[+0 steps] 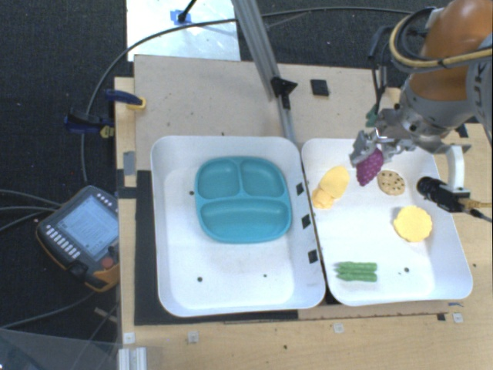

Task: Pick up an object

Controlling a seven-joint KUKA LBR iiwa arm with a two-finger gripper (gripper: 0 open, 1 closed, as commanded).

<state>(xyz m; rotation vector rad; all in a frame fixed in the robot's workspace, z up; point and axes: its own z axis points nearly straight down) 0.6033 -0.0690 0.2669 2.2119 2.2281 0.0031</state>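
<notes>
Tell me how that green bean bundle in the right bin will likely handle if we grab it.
The green bean bundle looks like moulded toy food, so probably stiff and light. It lies flat and low on the right bin floor, so fingers may skid over it. Its elongated shape suggests it could pivot if gripped off-centre.

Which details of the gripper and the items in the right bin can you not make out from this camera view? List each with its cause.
- Gripper: finger state, too small and blurred.
- Purple item: held or merely lying below, unclear; top hidden by gripper.
- Cookie: surface details too small.
- Arm's upper part: cut off by frame edge.
</notes>
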